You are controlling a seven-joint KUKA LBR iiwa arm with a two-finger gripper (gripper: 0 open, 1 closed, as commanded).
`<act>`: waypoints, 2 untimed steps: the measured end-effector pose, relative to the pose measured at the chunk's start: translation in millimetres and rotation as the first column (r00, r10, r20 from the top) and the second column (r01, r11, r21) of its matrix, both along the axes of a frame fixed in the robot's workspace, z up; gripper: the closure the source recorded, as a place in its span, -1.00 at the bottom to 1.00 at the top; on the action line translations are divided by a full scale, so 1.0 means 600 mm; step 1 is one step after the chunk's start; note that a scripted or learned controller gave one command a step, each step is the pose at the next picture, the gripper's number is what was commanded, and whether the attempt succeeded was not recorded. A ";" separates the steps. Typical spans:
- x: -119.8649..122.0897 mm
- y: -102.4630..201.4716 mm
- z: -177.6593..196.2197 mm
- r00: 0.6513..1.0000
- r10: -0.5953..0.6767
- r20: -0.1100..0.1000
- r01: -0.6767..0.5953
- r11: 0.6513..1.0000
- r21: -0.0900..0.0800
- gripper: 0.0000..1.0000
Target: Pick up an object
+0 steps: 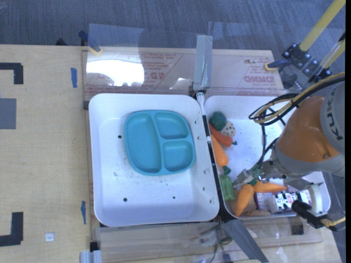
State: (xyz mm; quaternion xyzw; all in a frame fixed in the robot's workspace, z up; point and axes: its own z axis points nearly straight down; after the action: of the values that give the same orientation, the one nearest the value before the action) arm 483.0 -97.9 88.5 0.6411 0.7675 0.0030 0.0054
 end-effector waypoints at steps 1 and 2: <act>0.072 -0.001 -0.001 0.998 -0.062 -0.005 0.062 0.998 0.001 -1.00; -0.003 -0.007 -0.001 0.998 -0.059 -0.005 0.059 0.998 0.002 -1.00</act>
State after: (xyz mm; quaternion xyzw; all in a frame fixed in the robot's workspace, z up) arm 481.5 -101.9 88.1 0.6634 0.7483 0.0024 0.0029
